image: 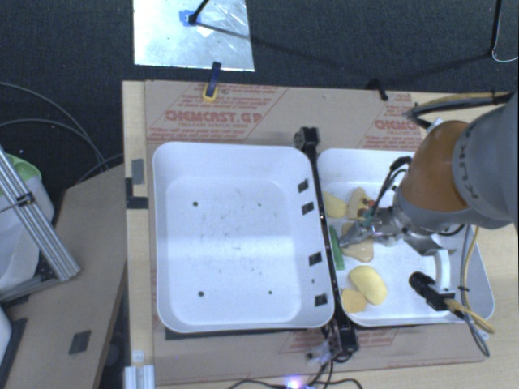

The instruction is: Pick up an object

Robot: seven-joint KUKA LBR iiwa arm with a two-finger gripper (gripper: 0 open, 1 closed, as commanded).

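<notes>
My gripper (354, 235) reaches down into the right bin (478, 286) near its left wall. Several pale yellow, potato-like pieces lie there. Two sit just above the gripper (334, 206) (358, 201). A tan piece (362, 253) lies right under the gripper tip, touching or nearly touching it. Two more yellow pieces (369, 283) (353, 301) rest nearer the bin's front edge. A thin green strip (337, 251) runs along the left wall beside the gripper. The grey arm with its orange band (434, 177) hides the bin's right half.
The left bin (235, 156) stands beside the right one, and a black divider rail (323, 233) with clips runs between them. Both rest on a cardboard sheet (243, 112). A metal plate (193, 23) lies on the dark floor behind.
</notes>
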